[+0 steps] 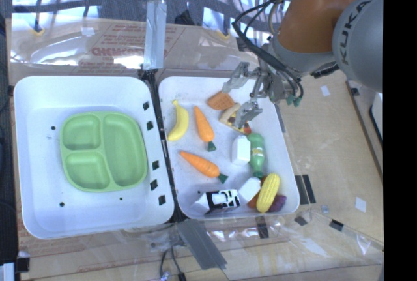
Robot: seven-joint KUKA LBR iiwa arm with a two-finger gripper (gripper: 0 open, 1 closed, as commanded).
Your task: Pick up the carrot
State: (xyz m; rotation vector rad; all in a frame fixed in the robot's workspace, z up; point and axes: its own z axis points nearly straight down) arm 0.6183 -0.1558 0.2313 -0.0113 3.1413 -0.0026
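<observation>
Two orange carrots lie in the right bin: one carrot near the middle, pointing up and left, and a second carrot below it, lying across. My gripper hangs over the bin's upper right part, above and to the right of both carrots. Its fingers are spread, one finger at the upper left and the other lower, with nothing between them. An orange wedge-shaped piece sits just left of the fingers.
A banana lies left of the upper carrot. A green bottle, a white block, a corn cob and a black-and-white item fill the bin's lower right. A green divided plate rests in the left bin.
</observation>
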